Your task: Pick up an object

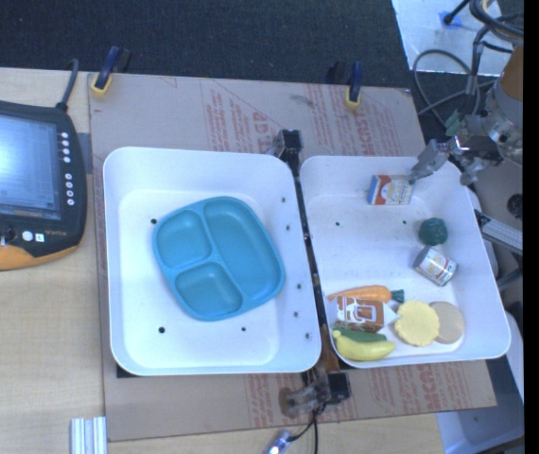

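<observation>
Camera view, starting at the near edge: a cable clip (312,395) sits at 6 o'clock, just below the seam where the two bins meet. In the right bin (364,263), the near corner at about 5 o'clock holds a cluster of toy food: a banana (364,347) nearest, a yellow disc (416,323) and a tan disc (447,322) touching beside it, a small carton (359,312) just above the banana, and a carrot (364,293) lying flat along the carton's far side. Farther in, toward 3 o'clock, a small can (434,266) lies tilted on its side, and just beyond it rests a dark green ball (432,231). The left bin (128,253) holds a blue divided plate (217,256), set roughly in the middle of the bin, its three compartments bare. At 9 o'clock, off the bins, a control pendant (19,183) with a lit screen lies on the bench. Farther still, at about 2 o'clock in the right bin, a small white box (390,190) with blue and red print lies near the far wall. The gripper (427,166) hangs just beside that box, at its right; whether it touches the box I cannot tell, and how far its pincer stands open cannot be told either. Two clamps (107,69) (353,81) grip the board's far edge at 11 and 1 o'clock.
</observation>
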